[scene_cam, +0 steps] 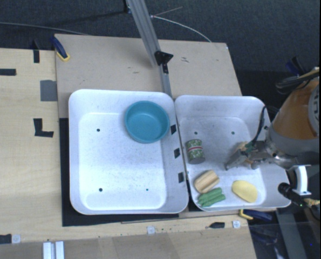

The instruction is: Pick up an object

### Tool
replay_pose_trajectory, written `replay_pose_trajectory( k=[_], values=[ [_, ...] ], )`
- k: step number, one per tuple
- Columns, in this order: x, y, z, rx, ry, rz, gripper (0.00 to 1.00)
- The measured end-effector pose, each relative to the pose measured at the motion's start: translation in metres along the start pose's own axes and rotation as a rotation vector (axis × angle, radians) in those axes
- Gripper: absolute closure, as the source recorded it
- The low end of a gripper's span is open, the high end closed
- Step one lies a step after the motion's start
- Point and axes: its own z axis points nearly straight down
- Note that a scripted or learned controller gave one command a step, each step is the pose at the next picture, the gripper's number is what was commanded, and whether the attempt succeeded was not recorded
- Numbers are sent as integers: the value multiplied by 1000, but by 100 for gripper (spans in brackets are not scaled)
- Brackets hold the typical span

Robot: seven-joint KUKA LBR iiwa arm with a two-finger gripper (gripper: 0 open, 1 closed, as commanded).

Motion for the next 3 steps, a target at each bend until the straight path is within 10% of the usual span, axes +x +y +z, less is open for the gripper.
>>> replay_pose_trajectory(
  k=[1, 3],
  values=[
    [0, 1, -14, -4, -1, -1, 100],
    [13, -4, -103, -11, -3, -1, 100]
  ],
)
